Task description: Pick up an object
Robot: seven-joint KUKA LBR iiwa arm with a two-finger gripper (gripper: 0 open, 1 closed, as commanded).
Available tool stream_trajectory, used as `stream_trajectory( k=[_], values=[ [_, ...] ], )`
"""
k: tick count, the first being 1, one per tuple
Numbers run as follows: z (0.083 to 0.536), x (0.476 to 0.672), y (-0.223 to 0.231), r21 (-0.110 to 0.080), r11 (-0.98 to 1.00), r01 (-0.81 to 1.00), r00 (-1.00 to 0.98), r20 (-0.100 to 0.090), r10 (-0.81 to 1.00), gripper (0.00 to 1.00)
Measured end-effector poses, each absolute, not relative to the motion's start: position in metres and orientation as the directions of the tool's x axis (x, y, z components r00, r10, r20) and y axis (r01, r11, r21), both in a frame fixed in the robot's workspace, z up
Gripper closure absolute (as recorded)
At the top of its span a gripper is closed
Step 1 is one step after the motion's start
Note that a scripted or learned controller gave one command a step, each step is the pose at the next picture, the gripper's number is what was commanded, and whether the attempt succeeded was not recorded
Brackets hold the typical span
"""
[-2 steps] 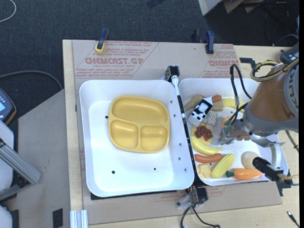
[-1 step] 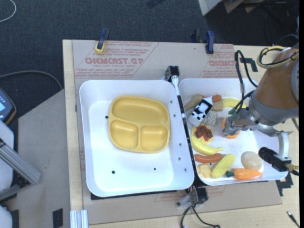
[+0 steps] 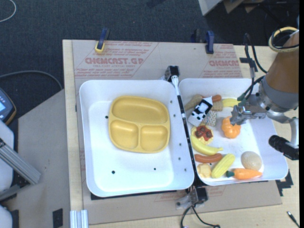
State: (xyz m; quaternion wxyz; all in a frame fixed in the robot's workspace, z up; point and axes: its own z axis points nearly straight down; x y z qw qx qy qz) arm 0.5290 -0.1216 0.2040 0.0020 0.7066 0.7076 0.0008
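in left bin (image 3: 95, 141), yellow tray (image 3: 139, 124)

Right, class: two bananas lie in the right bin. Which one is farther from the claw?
The big banana, curved beside the hot dog near the bin's left wall. The small banana lies at the top, just left of the claw.

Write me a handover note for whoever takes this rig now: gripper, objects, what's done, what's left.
Gripper: low in the right bin, just above the small orange pumpkin; no object visibly held.
Objects: toy foods in the right bin, including banana, corn, carrot, egg. Yellow divided plate lies in the left bin.
Done: approach to the pumpkin.
Left: grasp and lift.
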Motion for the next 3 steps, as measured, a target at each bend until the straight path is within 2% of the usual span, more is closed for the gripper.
stream_trajectory(
  k=[1,2,3],
  values=[
    [0.226,0.53,-0.122,0.004,0.001,1.0,-0.001,-0.001,1.0,1.0],
    [0.233,0.561,-0.075,0.005,0.004,1.0,-0.004,-0.001,1.0,1.0],
    [0.24,0.58,-0.024,0.003,0.002,1.0,-0.002,-0.001,1.0,1.0]
  ],
)
